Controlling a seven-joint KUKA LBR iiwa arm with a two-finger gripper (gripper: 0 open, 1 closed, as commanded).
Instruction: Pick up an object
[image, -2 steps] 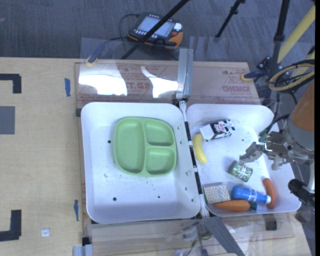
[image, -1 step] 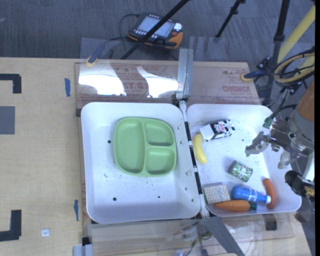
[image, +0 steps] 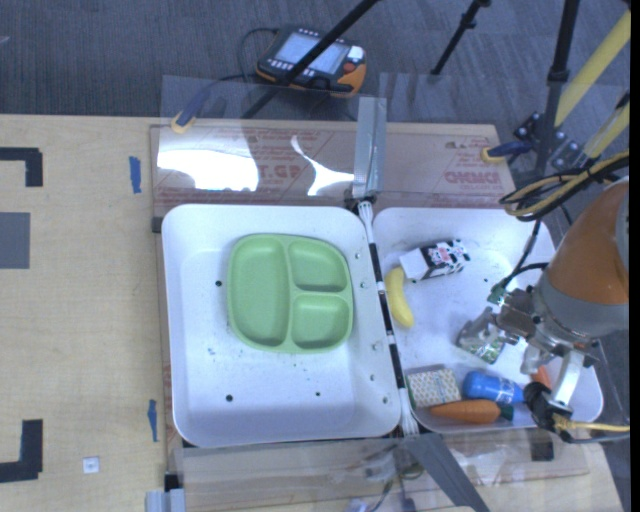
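Progress looks early: your end effector (image: 487, 338) hovers low in the right bin (image: 440, 305), and you cannot tell from this angle how it is set or whether it has anything. Banana (image: 399, 297), carrot (image: 465, 411), blue bottle (image: 490, 386), sponge (image: 432, 384) and cow toy (image: 442, 257) lie on the bin floor, so the pick and lift remain.

Gripper (image: 487, 338): low over the right bin (image: 450, 300), reaching in from the right edge.
Banana (image: 399, 297): left of the jaws, near the bin divider.
Black-and-white toy (image: 440, 257): up and left of the jaws.
Blue object (image: 493, 385): just below the jaws.
Carrot (image: 465, 410): below the blue object, touching it.
Speckled sponge (image: 432, 385): down-left of the jaws.
Green divided plate (image: 290, 292): left bin (image: 200, 380), well apart.
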